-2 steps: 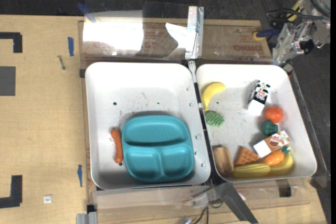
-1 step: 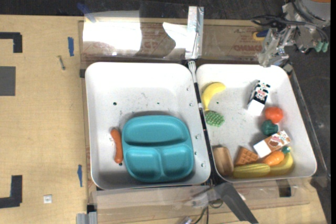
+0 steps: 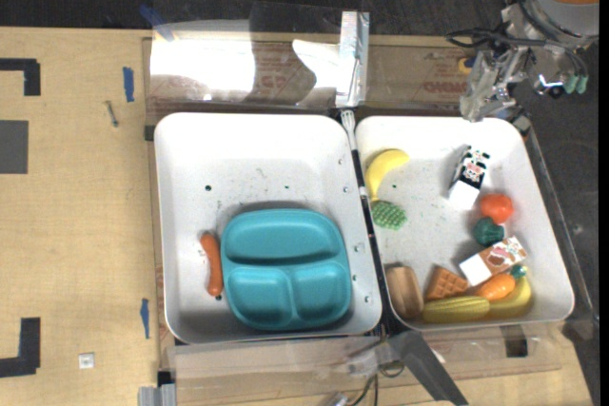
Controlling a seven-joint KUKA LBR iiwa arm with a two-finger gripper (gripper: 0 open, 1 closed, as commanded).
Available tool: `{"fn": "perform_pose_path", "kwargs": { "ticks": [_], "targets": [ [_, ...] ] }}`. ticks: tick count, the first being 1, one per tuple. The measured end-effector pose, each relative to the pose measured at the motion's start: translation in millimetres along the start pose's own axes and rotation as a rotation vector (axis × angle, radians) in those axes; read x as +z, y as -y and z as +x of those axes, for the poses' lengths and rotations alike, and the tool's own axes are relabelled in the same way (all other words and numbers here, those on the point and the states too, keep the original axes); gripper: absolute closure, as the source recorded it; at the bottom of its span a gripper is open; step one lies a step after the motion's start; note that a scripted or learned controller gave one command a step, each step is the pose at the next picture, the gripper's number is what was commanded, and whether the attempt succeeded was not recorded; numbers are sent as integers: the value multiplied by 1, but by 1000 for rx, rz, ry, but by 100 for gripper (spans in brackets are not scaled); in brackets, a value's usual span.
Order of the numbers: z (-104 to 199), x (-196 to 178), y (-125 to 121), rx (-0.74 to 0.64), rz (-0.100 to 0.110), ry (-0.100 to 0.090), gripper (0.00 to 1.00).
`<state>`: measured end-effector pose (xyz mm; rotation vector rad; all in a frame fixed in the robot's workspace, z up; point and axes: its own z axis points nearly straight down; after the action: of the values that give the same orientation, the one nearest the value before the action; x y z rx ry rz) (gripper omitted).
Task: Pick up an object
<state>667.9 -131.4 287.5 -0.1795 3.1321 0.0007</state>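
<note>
My gripper hangs over the far right corner of the right bin, fingers pointing down, with nothing seen between them. Below it in that bin lie a black-and-white carton, a yellow banana, a green leafy piece, an orange-red fruit, a dark green piece, a small printed box, a carrot, a waffle slice, a corn cob and a brown bread piece.
The left bin holds a teal divided tray and an orange sausage beside it. A clear plastic sheet and a metal bracket stand behind the bins. Cardboard bench surface stretches to the left.
</note>
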Motion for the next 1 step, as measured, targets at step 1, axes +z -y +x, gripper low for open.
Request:
{"fn": "perform_pose_path", "kwargs": {
  "ticks": [1],
  "targets": [
    [1, -32, 7, 71, 3, 9, 100]
  ]
}}
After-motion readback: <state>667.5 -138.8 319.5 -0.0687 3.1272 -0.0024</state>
